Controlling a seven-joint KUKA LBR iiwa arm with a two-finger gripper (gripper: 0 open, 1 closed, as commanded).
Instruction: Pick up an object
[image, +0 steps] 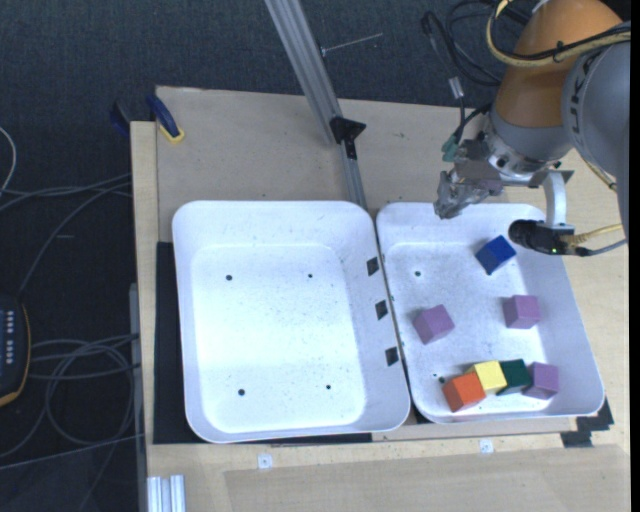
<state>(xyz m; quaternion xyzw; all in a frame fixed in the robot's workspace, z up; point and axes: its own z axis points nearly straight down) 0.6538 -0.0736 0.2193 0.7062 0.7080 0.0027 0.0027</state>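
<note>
Far left: dark carpet with loose cables (60, 350) beside the wooden bench (260, 140). On the bench's back left corner, a blue and yellow clamp (166, 116). Next, the left bin (190, 300), white, speckled with a few dark dots. Rising from behind the seam between the bins, a slanted metal pole (318, 85). Then the right bin (400, 300), touching the left one along the middle. Inside it, from the left: a purple cube (433, 323) near the centre; an orange cube (464, 390) at the front wall, touching a yellow cube (490, 375), itself touching a green cube (516, 373); a blue cube (495, 254) toward the back, tilted; a second purple cube (521, 311) right of centre; a third purple cube (544, 379) just beside the green one. Above the right bin's back rim, left of the blue cube and apart from it, the gripper (452, 205), pointing down, nothing visible between its tips; whether spread or closed, cannot tell. Upper right: the grey arm with its orange band (535, 80).
</note>
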